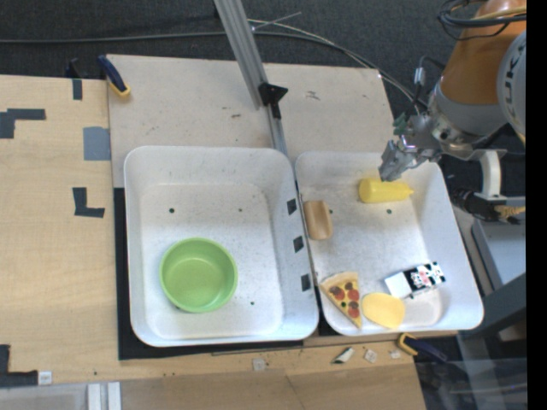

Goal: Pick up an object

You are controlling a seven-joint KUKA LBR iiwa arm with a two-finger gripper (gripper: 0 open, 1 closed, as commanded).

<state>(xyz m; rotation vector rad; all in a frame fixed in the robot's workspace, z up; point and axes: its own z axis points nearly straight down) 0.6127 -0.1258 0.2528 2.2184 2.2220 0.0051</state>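
White plastic makes up the two shallow bins seen from the fixed camera above the bench, set side by side on a pale board: the left bin and the right bin. From the right edge a grey arm with an orange band reaches in, and its gripper hangs at the upper part of the right bin, tips pointing down at a yellow block that lies just below it. The gripper looks to be touching or nearly touching the block's upper edge, but whether it is parted or closed cannot be told from this angle, and nothing can be seen held in it. The job is to pick up an object, and the yellow block seems the likely target; the step in hand appears to be the final approach or the moment just before closing on it. The next move would probably call for lowering squarely over the block, closing firmly, then lifting straight up. Counting things: the left bin holds one green bowl. The right bin holds five items: the one yellow block, one tan piece like a bread roll by the left wall, one toy pizza slice, one flat yellow oval piece beside it, and one small black and white box near the lower right corner.
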